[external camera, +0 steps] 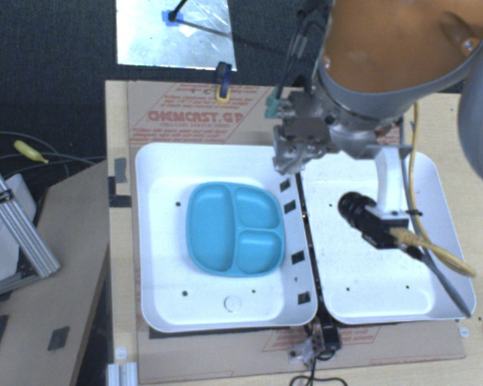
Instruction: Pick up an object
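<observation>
Bench (435,131): left bin (165,296) holds a blue plate (235,228); gripper (292,161) state unclear

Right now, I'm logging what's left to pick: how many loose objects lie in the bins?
1: a blue divided plate in the bin on the view's left. The arm may hide something in the other bin.

Smooth blue plastic plate (219,215) (slightly glossy), matt white bin (167,294)
</observation>
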Available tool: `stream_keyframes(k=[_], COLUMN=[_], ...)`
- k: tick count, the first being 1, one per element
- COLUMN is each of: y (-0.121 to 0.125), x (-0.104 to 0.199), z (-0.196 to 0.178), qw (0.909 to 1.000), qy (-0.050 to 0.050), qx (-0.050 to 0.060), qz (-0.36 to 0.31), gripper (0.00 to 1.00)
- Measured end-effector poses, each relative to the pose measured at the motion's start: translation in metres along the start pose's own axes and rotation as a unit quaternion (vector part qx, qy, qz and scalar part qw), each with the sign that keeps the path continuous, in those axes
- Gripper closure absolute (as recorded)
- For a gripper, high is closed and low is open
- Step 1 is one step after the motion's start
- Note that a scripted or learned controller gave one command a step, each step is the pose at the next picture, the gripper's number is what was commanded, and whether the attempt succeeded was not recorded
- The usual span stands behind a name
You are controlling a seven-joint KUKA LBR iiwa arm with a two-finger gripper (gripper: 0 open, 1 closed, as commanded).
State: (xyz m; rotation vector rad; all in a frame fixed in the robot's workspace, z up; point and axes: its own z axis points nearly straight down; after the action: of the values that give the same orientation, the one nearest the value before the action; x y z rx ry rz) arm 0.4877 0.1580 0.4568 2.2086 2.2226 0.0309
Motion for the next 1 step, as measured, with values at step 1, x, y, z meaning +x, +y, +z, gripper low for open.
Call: stream_keyframes(k=[1], y=[-0.0004], x=[-0.0003], z=[-0.0022], qw=[1.0], qy=[-0.003], qx=[0.007], qz=[-0.002], gripper=[1.0])
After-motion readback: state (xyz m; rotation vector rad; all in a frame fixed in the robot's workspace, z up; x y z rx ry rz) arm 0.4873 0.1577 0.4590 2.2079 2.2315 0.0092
